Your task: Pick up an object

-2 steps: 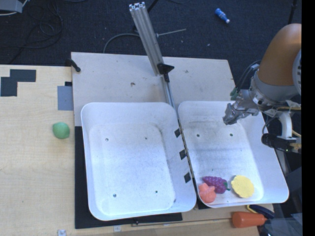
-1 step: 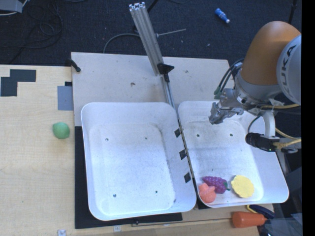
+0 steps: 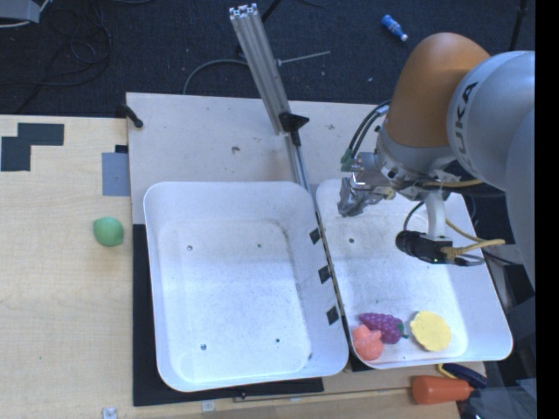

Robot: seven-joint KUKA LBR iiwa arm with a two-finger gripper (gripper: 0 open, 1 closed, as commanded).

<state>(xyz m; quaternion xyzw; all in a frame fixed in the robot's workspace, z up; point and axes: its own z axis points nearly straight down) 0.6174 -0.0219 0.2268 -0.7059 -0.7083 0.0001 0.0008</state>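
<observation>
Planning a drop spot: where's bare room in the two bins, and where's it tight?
The left white bin has bare floor wall to wall. The right white bin is bare mid-floor, between the gripper and the near corner, where purple grapes, an orange piece and a yellow round piece crowd.

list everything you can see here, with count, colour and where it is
white bins: 2, white, side by side on the bench; left bin, right bin
purple toy grapes: 1, purple, near corner of the right bin
orange-red toy: 1, orange-red, touching the grapes, by the bin divider
yellow toy: 1, yellow, right of the grapes in the right bin
green ball: 1, green, on the wooden bench left of the left bin
orange object: 1, orange, outside the right bin's near edge
blue item: 1, blue, on the dark floor at top
aluminium bar: 1, silver, slanting down to the bins' divider
arm: 1, grey with orange band, from the right
gripper: 1, grey, above the right bin's far end
</observation>
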